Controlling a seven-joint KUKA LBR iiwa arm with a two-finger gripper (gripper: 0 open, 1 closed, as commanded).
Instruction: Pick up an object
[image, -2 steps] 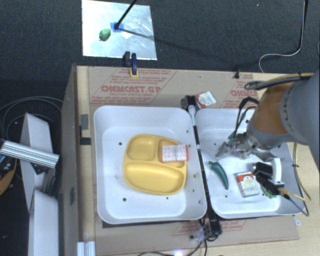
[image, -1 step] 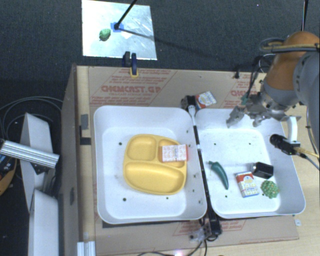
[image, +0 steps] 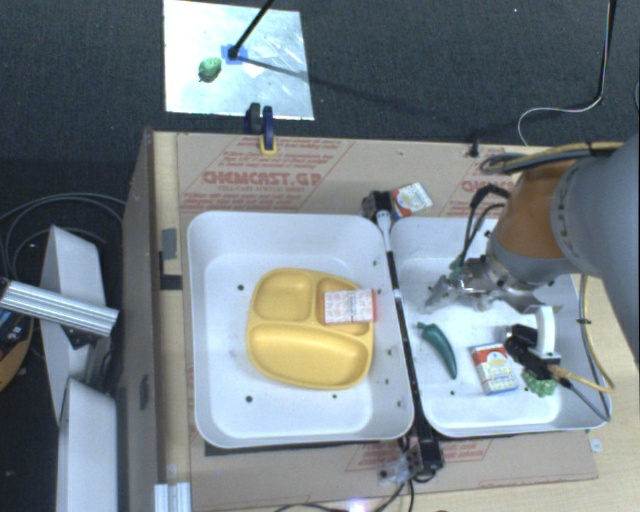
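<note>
We read the gripper (image: 452, 290) as low over the right bin (image: 500, 427), upper-left part of its floor, w/ the arm coming in from the view's right. Open or shut? Can't tell from this angle: the metal at the tip is a blur, and we see nothing held there.

Nearest candidate is the green pepper (image: 438, 348). It lies just toward the view's bottom from the gripper, close but not touching as far as we can see. Its long axis runs diagonal, stem end upper-left, tip lower-right, so we judge a grip across the narrow width needs the jaws set roughly perpendicular to that diagonal.

Room: the pepper's stem end sits near the wall btw. the two bins, so the left side is tight. The right side is freer, though the red-and-white box (image: 494, 368) lies beside the pepper's tip, apart from it. The bin floor above the pepper, where the gripper is, looks open.

Other options are farther off: the small carton (image: 348, 306) rests on the yellow tray (image: 300, 350) in the left bin (image: 225, 300), across the dividing wall. Our pick is the pepper: short move down-view, then descend, minding the wall.
</note>
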